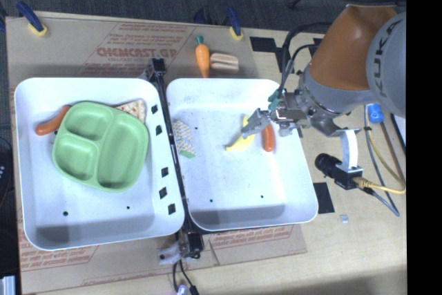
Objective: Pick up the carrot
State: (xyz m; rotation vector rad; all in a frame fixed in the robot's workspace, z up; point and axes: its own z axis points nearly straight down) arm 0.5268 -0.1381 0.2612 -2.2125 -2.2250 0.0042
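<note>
- Camera view, right bin [207, 207]: gripper [259, 122] low at centre right of frame, fingers spread apart, holding nothing.
- Small orange piece [268, 139] and yellow piece [238, 144] just beside the fingertips.
- Carrot [202, 57]: upper centre, on bench behind the bins, next to a wooden block [224, 63].
- Left bin [27, 169]: green divided plate [101, 146].

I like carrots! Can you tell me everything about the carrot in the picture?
The carrot is a small toy, plastic-looking, bright orange with a little green top. It lies on the brown cardboard behind the right bin, outside both bins, green end pointing away from them. A tan block sits right beside it, maybe touching. The pincer is over the right bin, not near it.
</note>
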